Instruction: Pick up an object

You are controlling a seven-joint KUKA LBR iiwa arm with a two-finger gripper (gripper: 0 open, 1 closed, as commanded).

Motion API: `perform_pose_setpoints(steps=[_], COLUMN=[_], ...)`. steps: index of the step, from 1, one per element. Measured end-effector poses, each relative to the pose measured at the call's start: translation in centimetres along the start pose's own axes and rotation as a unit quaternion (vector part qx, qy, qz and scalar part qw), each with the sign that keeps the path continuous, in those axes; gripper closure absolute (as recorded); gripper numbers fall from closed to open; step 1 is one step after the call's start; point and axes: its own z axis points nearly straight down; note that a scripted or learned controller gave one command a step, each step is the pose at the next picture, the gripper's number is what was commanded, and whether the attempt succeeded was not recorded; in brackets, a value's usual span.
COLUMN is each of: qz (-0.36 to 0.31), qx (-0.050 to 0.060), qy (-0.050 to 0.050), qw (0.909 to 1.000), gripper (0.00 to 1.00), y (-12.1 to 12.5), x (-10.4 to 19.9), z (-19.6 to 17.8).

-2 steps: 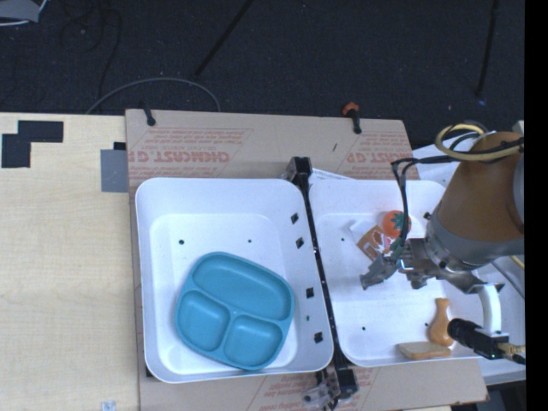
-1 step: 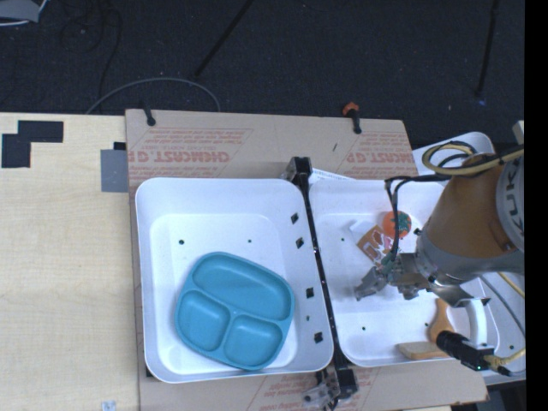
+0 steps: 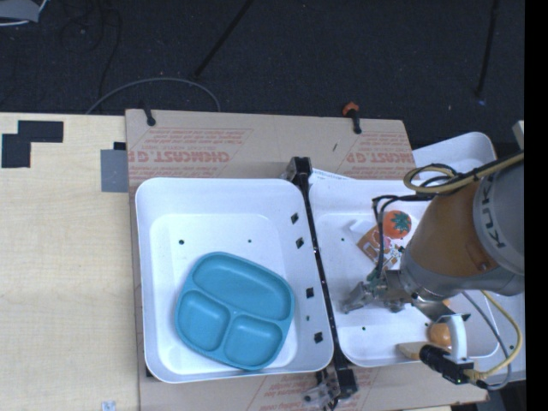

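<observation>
The grey two-finger gripper (image 3: 358,299) hangs low in the right white bin (image 3: 360,349), fingers seemingly apart, clamping nothing. An orange-printed card (image 3: 387,232) lies at its one o'clock. The blue three-compartment plastic tray (image 3: 234,311) fills the left white bin (image 3: 163,204). The cardboard (image 3: 257,148) bears mirrored red lettering.

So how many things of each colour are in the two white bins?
Blue: 1, the divided plate in the left bin.
Orange: 2, a round orange thing and a small orange thing in the right bin.
Brown: 1, a little packet.
Total: 4 that can be seen; the arm hides part of the right bin.
</observation>
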Motion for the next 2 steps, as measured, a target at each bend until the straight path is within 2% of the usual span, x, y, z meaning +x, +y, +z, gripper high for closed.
perform_pose_setpoints(steps=[1, 2], qz=[0.004, 0.0], qx=[-0.001, -0.006], qy=[0.0, -0.001], qw=[1.0, 1.0], gripper=[1.0, 1.0], y=[0.1, 0.1], x=[-0.2, -0.5], z=[-1.2, -7.5])
